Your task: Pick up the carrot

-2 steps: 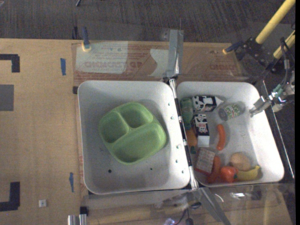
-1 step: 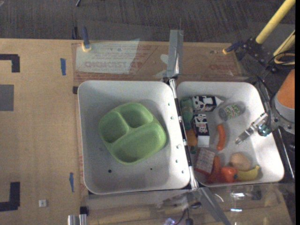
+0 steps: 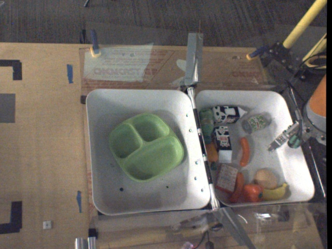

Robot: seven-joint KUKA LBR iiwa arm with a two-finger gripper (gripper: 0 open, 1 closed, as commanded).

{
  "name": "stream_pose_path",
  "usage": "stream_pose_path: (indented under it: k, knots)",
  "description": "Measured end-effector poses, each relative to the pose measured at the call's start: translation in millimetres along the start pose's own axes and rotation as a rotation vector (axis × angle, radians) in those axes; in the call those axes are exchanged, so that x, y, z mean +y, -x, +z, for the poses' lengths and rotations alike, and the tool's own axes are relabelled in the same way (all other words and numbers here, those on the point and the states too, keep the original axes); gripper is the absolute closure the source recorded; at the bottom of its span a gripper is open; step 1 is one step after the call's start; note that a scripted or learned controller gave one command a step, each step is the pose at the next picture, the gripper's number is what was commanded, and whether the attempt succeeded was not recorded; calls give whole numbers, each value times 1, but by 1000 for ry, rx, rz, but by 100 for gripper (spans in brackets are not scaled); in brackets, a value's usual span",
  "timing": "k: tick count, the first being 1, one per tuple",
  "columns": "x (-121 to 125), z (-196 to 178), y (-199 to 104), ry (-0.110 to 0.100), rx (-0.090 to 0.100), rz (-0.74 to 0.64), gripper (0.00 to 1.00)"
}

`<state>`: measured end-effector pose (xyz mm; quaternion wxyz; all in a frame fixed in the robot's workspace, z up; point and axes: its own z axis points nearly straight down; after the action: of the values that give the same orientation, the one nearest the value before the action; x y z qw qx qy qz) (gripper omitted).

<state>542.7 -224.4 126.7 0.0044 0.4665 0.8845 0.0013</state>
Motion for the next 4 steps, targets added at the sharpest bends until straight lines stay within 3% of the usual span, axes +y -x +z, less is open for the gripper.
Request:
stream_pose_path:
  k: [1, 2, 3, 4]
  knots:
    - [27, -83, -56, -4, 2, 221, 100]
    - [77, -86, -140, -10, 5, 729, 100]
    - [78, -96, -140, -10, 4, 726, 100]
    - [76, -120, -211, -12, 6, 623, 100]
